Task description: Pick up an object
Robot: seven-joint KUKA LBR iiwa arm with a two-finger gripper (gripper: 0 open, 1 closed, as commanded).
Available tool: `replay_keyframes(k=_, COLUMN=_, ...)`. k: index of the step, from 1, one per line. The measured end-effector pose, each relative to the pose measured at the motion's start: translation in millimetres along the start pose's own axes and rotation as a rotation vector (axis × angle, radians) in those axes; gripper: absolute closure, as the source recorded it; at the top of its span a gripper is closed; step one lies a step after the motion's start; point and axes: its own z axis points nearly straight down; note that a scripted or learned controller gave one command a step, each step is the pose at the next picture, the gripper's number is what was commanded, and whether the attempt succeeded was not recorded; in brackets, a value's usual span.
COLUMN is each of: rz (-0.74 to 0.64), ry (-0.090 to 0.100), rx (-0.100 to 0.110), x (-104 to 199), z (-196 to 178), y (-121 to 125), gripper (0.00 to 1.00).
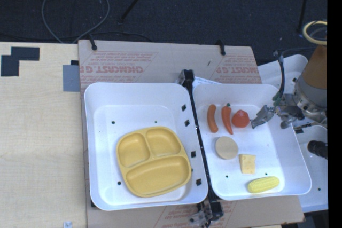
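Below, two shallow white bins sit side by side on a cardboard sheet [160, 64] laid over the counter [37, 141]. The left bin [99, 99] holds a yellow divided plate [154, 161], lying flat toward the near half with three compartments.

The right bin [288, 168] carries the toy food. Along its far side lie a sausage [212, 118] and a carrot [226, 119], both lengthwise and just beside one another, with a red tomato [240, 118] touching or nearly touching the carrot on its right. Nearer the middle rests a round beige piece [226, 147] (perhaps a cookie or a bread slice), then a yellow cheese wedge [247, 163] just beside it toward the front, and an ear of corn [263, 185] lying crosswise close to the front wall.

The arm reaches in from the right – its orange band [319, 67] shows above the grey wrist – and the claw [272, 116] hangs over the right bin's far right portion, close to the tomato but apart from it. Its fingers stand spread, one dark fingertip [260, 117] pointing toward the tomato, the other nearer the bin's right wall; nothing lies between them. Every object rests on the bin floor – none is lifted.
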Motion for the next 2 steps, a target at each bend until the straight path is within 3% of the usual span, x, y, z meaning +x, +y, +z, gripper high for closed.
replay_keyframes(k=1, rz=-0.003, ry=-0.003, rx=-0.014, x=0, z=-7, y=3, gripper=0.0)
replay_keyframes(k=2, rz=-0.002, ry=-0.001, rx=-0.007, x=-1, z=55, y=9, gripper=0.0)
